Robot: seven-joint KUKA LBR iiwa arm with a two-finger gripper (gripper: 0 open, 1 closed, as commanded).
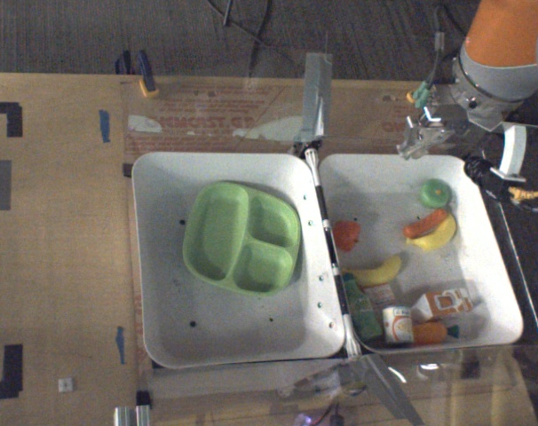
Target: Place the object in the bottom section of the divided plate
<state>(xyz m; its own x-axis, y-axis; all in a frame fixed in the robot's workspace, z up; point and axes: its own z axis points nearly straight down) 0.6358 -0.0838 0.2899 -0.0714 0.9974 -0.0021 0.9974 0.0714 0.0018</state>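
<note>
We see two shallow white bins. The left bin (162, 327) holds the green three-part plastic plate (243, 237). All three parts of the plate look bare. The right bin (500, 300), just beside the plate's bin, holds small toy foods. The grey and orange arm (504, 34) hangs over the far corner of the right bin, well away from the plate. We cannot tell if its gripper (417, 140) is open or closed, and we see nothing in it.

We think it could grab the wrong toy, because they lie close together. The yellow toy banana (376, 272) and the round red toy (346, 234) lie nearest the plate. A toy could also slip and land in the wrong part.
</note>
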